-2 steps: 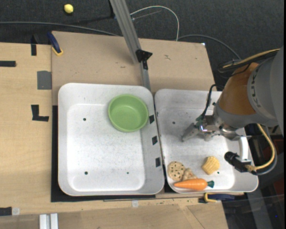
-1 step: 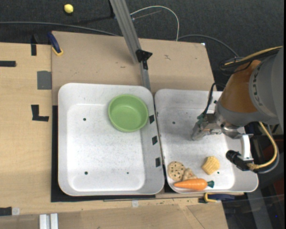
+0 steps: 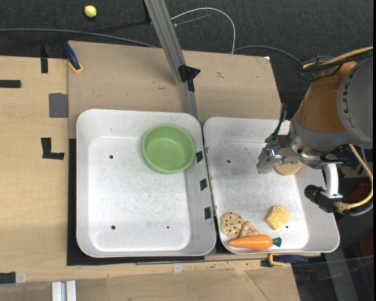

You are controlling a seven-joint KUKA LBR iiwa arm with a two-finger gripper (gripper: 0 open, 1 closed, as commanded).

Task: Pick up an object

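Where the grey metal gripper (image 3: 272,157) hangs low over the right-hand shallow white plastic bin (image 3: 238,144), its tip points down toward the bin floor, and I cannot tell from this slanted overhead view how it is set. A small round tan disc-shaped piece (image 3: 289,167), perhaps toy food, lies just beside the tip on its right and partly under the wrist; whether the two touch is unclear. It looks light and rigid, flat enough that a grip across its edges would probably be needed, and it may slide on the smooth bin floor.

Further toward the near edge of the same bin lie three other toy foods. A pale yellow ridged chunk (image 3: 276,217) sits apart from the rest, likely stiff and light, with ribbed sides that should give good purchase. A brown speckled round cookie (image 3: 230,222) lies flat near the bin's near left corner, thin and harder to take hold of. An orange toy carrot with a green tip (image 3: 253,242) lies lengthwise against the near wall, best taken across its narrow middle.

The left-hand white bin (image 3: 100,187) holds a green round plastic bowl (image 3: 168,148), upright, near its far right corner. Both bins rest on a tan table (image 3: 25,168).
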